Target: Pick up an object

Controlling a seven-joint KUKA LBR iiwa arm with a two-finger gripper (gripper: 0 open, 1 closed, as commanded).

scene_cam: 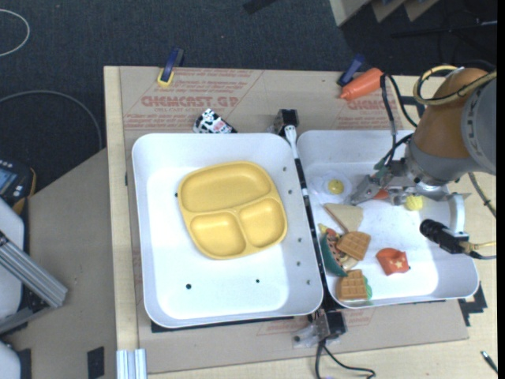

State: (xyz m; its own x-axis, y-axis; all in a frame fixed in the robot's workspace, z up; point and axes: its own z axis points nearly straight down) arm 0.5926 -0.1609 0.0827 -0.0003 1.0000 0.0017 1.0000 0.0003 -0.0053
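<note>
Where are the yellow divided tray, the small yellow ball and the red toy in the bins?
yellow divided tray (231, 209), camera view, on the ridge between its compartments.
small yellow ball (337, 186), camera view, on its centre.
red toy (393, 261), camera view, on its middle.

The grey arm (473, 129) reaches in over the worktop's right edge, its orange band (446, 121) uppermost above the wrist. It bends down and leftward, and the claw (377, 186) hangs low toward the back right corner, its dark fingers (364, 190) pointing left.
</note>
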